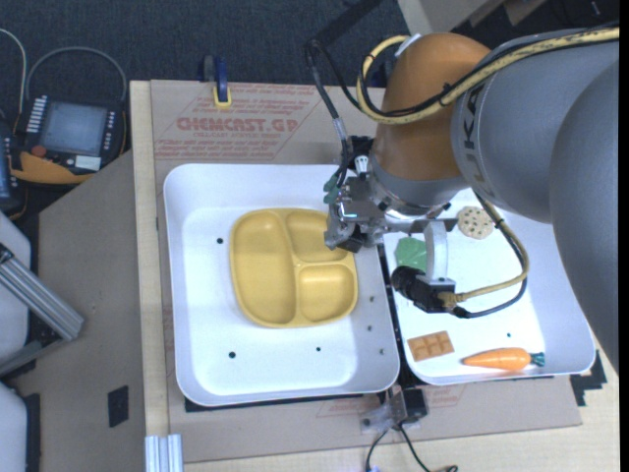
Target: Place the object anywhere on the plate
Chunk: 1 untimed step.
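Two shallow white plastic bins sit side by side on a cardboard-covered bench as a grey KUKA arm with an orange band reaches in from three o'clock. The left bin [197, 264] holds the task's target, a yellow moulded plastic plate [285, 268] with three compartments. The right bin [560, 323] holds the candidates for pick-up: a green soft-looking item [413, 255] at about ten o'clock in that bin, partly hidden by the arm's hardware; a round speckled cookie [476, 223] at twelve o'clock; a brown ridged cracker [429, 345] at seven o'clock; and an orange toy carrot [501, 359] at five o'clock.

The two-finger gripper [341, 226] hangs over the plate's rim at two o'clock, close above it. The slant of the camera and the bulk of the wrist leave it impossible to tell whether the tool is apart, together or clamped on anything; no item can be made out between its tips.

Which object is meant is not settled by the scene. All four look light and toy-like. The carrot appears stiff and smooth, best pinched across its thick middle; the flat cracker and cookie would need an edge-to-edge pinch and could slip.
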{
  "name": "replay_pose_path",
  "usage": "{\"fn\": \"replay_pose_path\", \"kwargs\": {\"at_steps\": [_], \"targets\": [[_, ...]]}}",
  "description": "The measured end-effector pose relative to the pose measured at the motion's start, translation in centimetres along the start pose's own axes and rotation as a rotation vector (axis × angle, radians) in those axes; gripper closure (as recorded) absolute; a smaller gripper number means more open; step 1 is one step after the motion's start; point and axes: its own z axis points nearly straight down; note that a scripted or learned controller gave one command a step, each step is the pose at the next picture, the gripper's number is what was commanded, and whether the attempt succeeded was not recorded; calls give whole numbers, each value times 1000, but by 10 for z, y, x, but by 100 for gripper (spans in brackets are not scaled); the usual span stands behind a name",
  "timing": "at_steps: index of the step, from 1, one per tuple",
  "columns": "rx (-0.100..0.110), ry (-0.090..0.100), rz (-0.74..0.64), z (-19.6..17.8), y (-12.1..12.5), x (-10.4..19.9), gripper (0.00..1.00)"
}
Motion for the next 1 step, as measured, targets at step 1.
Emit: {"fn": "replay_pose_path", "kwargs": {"at_steps": [1], "targets": [[-1, 0, 0, -11, -32, 42, 100]]}}
